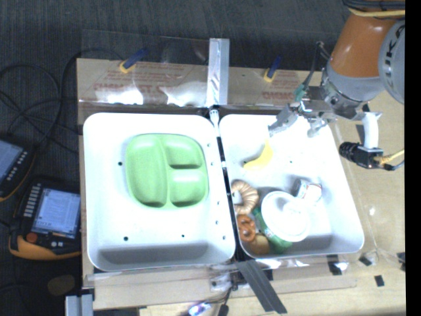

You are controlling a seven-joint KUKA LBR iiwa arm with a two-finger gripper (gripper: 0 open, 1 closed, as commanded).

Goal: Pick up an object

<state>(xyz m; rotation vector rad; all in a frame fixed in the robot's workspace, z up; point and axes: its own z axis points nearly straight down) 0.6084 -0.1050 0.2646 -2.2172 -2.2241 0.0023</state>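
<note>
My gripper (298,125) hangs over the far part of the right bin (335,170), its two fingers spread apart with nothing between them. A small yellow banana-shaped piece (260,157) lies on the bin floor just below and left of the gripper. Nearer the front sit a white round cup (287,216), a small silver object (306,189), a green item (279,243) partly under the cup, and brown twisted pastry-like pieces (245,196).
The left bin (105,229) holds a green divided plate (168,170). A ridge (222,176) separates the two bins. A tablet and cables (49,209) lie off the bench to the left.
</note>
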